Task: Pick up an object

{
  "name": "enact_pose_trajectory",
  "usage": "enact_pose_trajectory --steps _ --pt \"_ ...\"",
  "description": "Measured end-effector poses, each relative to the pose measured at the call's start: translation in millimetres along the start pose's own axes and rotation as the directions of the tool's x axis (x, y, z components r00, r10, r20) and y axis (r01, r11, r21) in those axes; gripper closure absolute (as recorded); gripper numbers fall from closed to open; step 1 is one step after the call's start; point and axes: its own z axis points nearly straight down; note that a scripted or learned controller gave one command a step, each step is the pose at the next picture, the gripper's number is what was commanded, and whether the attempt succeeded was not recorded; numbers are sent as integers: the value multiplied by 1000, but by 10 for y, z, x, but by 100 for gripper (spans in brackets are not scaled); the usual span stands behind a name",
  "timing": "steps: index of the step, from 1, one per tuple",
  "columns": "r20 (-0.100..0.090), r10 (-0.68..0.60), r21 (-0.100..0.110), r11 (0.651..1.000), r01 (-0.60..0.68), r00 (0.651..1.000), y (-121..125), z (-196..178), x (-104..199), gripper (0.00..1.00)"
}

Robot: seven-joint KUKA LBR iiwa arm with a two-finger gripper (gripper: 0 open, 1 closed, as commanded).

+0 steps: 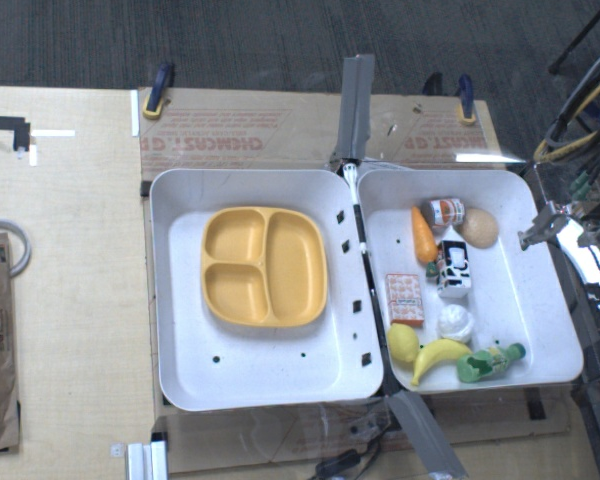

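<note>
Here, 2 shallow white plastic bins sit side by side on the pale wooden surface [60, 268]. The left bin [180, 368], at frame centre, holds a yellow 3-compartment plastic plate [265, 266]. The right bin [540, 318] holds the candidate objects, crowded in a column down its left half: an orange toy carrot [423, 235] and a small red-labelled can [446, 211] at the top, a tan rounded potato-like item [480, 228] just beside the can, a black-and-white small carton [454, 266] below them, a flat red-and-white packet [405, 299], a white crumpled ball [455, 321], a yellow toy lemon [403, 343] touching a yellow toy banana [438, 356], and a green plastic bottle lying on its side [488, 362].

The pincer [546, 226] appears at the right edge of the frame, above the right bin's far-right rim, well apart from every object; whether it is apart or together cannot be told from this view.

Judged risks: the objects lie close or touching, so a descent onto 1 may catch a neighbour or push it aside. The rounded lemon, potato-like item and can could roll out from between closing fingers. The flat packet offers little height to grip. A descent started from the present position could also strike the bin's rim.
</note>
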Motion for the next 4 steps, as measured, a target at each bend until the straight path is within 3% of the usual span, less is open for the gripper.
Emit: enact_pose_trajectory --steps 1,2,3,4 --pt "1 -64 -1 998 64 998 417 490 446 0" --pt "3 -254 -6 967 254 967 607 1718 854 0" --pt "2 -250 -2 968 250 968 601 1651 843 100" --pt "3 -395 -5 919 395 919 841 1732 878 100"
